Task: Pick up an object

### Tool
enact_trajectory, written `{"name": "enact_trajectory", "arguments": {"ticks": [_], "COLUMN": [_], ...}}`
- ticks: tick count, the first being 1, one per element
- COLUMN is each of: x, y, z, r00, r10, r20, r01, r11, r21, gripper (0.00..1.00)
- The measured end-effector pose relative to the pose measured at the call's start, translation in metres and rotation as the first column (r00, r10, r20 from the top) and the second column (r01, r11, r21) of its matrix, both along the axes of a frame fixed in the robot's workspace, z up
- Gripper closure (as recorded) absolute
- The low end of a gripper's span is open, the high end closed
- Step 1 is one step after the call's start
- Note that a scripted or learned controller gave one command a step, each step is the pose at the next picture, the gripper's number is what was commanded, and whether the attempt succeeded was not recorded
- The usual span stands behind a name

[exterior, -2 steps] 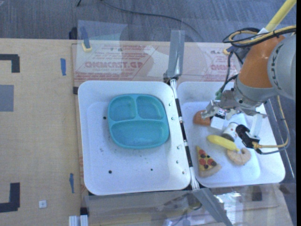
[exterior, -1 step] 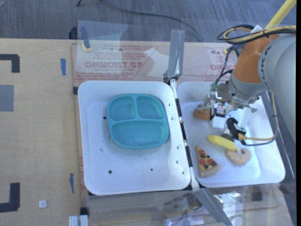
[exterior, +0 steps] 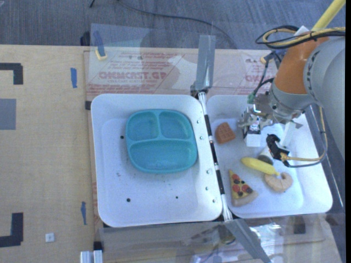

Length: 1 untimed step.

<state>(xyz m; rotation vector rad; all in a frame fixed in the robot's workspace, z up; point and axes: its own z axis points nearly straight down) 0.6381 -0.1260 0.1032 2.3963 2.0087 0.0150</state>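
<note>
Writing: we read red print on the clear sheet [exterior: 145,73] behind the bins as roughly "CHEMCAST GP"; the letters are faint, and a second patch of red print near the arm is too small to read.

Count: we see two white bins. The left bin [exterior: 109,201] carries one teal divided plate [exterior: 161,141] with three compartments, all bare. The right bin [exterior: 312,199] carries four toy food items: one brown waffle-like piece [exterior: 224,132], one yellow banana [exterior: 259,165], one pizza slice [exterior: 241,187] and one tan ring-shaped pastry [exterior: 278,182].

Position: the gripper [exterior: 253,126] sits low in the upper part of the right bin, just right of the brown piece and above the banana. We cannot tell from this view how it is set, and we see no item in its grasp.

Clearances: the brown piece lies near the divider between the bins. The banana and pastry are just beside each other, possibly touching. The pizza slice lies near the front left corner of the right bin. Bare floor remains along that bin's front and right edges.
</note>
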Motion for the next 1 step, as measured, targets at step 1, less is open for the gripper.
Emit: {"name": "enact_trajectory", "arguments": {"ticks": [1], "x": [0.0069], "y": [0.077], "z": [0.0801], "r00": [0.994], "r10": [0.111], "r20": [-0.018], "r01": [-0.111], "r11": [0.994], "r21": [0.006], "gripper": [1.0]}}
